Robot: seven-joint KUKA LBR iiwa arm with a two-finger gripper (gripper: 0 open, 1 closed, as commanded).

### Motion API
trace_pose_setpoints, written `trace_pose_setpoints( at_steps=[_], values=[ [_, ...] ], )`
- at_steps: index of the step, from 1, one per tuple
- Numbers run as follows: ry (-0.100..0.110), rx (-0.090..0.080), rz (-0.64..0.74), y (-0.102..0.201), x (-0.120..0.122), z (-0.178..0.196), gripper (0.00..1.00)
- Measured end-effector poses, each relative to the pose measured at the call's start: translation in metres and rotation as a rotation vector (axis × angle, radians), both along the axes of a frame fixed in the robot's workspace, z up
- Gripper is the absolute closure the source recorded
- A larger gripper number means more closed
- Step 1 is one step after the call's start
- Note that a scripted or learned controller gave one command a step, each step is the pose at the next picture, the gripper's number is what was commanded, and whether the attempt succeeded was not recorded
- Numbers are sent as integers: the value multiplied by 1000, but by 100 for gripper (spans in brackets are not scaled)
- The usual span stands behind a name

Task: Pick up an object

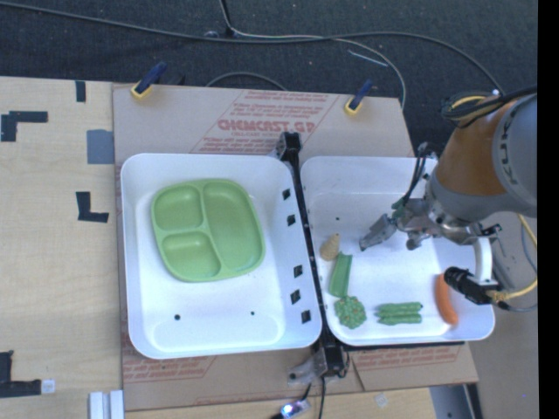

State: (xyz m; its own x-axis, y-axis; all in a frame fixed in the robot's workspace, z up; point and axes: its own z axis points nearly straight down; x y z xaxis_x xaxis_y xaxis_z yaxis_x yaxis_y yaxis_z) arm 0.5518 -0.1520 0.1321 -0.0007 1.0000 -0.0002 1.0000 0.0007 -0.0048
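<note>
My pincer [377, 235] hangs open and empty over the right bin [367, 177]. Near it lie the cucumber [340, 274], broccoli [350, 312], beans [399, 313] and carrot [445, 300]; nothing blocks them.

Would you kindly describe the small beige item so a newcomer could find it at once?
Look in the right bin, along its left wall beside the divider. The small beige item lies just above the green stick. It is the sole pale tan piece among green toys and an orange carrot.
</note>
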Motion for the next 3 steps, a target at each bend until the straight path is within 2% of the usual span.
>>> trace_pose_setpoints(
  at_steps=[1,2,3],
  values=[
    [-1,0,2,1,1,12,100],
    [-7,0,0,2,-9,67,100],
    [-5,0,1,3,-8,79,100]
  ],
)
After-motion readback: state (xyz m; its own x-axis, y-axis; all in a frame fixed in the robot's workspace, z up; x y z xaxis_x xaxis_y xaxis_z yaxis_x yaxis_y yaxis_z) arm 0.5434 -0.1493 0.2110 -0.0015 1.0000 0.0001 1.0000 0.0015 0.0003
